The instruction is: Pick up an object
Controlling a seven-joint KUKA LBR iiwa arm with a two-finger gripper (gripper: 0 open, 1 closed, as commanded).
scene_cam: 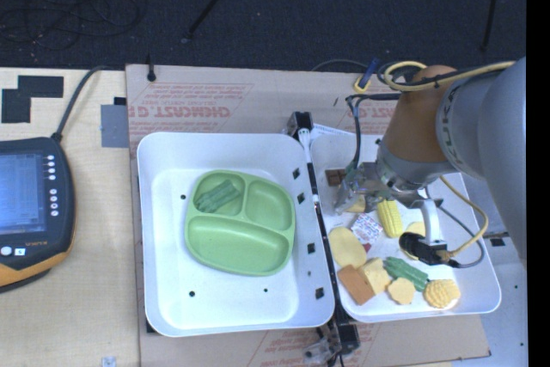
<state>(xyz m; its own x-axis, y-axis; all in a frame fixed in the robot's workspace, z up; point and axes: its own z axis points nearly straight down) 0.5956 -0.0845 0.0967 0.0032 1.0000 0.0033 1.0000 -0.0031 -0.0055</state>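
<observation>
Bins (163, 185): two; one green tray (241, 223) left, two corn cobs (389, 217) right; tool (354, 195) grip unclear

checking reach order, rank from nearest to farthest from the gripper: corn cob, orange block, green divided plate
From the gripper in the right bin:
1. Corn cob, just to its right.
2. Orange block, lower down near that bin's front.
3. Green divided plate, over in the left bin.

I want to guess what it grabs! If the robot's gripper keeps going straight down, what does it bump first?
Probably the corn cob or the white packet, just below the gripper in the right bin. Depth is hard to judge from above.
</observation>
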